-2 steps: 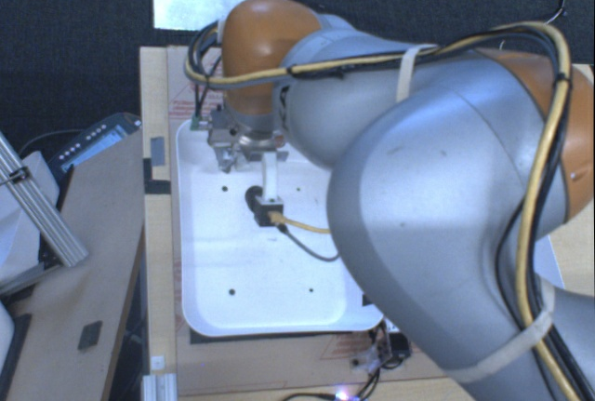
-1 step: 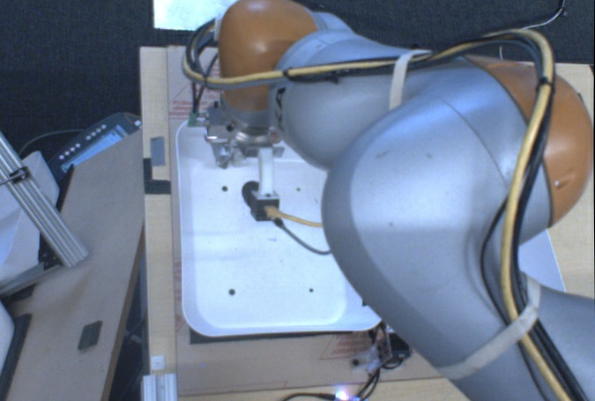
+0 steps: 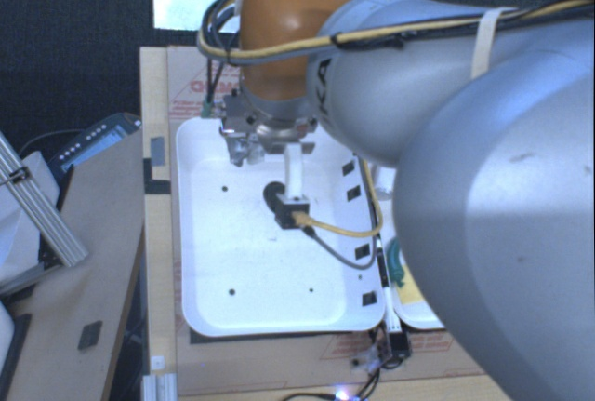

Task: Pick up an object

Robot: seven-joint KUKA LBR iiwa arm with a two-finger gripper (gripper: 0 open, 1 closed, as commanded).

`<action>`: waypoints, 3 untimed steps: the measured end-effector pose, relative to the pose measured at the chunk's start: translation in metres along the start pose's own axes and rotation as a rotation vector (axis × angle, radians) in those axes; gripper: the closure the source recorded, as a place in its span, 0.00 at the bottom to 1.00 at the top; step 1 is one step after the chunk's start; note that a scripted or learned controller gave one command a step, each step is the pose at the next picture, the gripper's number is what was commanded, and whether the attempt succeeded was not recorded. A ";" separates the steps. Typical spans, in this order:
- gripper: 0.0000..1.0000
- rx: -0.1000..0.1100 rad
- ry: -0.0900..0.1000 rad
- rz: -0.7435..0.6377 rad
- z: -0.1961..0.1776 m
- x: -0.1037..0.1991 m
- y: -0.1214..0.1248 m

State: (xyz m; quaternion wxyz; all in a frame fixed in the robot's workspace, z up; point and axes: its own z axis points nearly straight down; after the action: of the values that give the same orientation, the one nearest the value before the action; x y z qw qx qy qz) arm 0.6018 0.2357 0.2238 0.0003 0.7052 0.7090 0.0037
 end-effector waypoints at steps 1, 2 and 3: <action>1.00 -0.002 -0.003 0.002 0.002 -0.002 0.070; 1.00 0.014 -0.007 0.006 0.062 -0.036 0.015; 1.00 -0.009 -0.002 0.002 -0.053 -0.041 0.070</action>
State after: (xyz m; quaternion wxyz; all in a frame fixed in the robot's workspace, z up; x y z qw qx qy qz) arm 0.6721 0.1949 0.2768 0.0041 0.7060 0.7082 0.0064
